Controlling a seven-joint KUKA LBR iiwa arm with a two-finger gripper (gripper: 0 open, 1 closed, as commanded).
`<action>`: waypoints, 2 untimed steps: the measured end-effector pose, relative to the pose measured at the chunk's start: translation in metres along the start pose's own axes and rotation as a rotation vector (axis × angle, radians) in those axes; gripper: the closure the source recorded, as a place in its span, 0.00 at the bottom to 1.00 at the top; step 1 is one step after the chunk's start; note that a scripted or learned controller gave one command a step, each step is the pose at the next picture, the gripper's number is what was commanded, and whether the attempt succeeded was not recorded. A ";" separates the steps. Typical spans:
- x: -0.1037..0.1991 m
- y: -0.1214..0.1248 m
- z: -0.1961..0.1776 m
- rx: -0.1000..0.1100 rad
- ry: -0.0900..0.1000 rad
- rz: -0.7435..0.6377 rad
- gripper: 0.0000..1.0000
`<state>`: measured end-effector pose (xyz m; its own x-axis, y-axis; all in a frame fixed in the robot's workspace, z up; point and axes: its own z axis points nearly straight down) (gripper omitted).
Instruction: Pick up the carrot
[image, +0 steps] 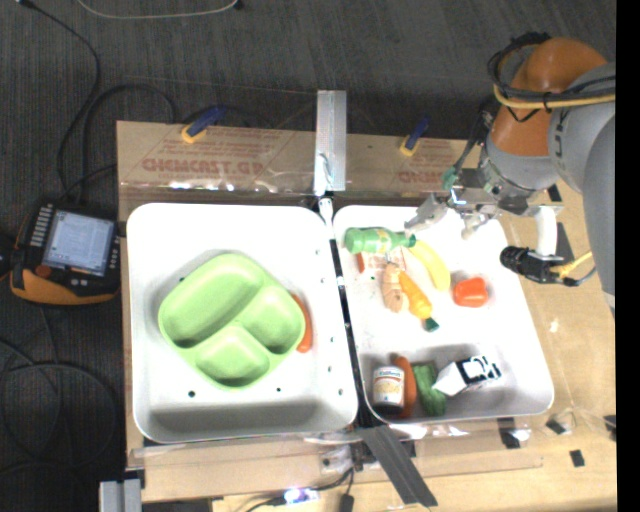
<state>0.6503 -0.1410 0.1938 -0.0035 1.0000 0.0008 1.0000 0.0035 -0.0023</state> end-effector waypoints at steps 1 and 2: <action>-0.004 -0.043 0.098 -0.001 -0.002 -0.095 0.00; -0.002 -0.043 0.090 0.000 0.003 -0.096 1.00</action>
<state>0.6070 -0.1430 0.1035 -0.0997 0.9950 0.0038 0.9950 0.0997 -0.0018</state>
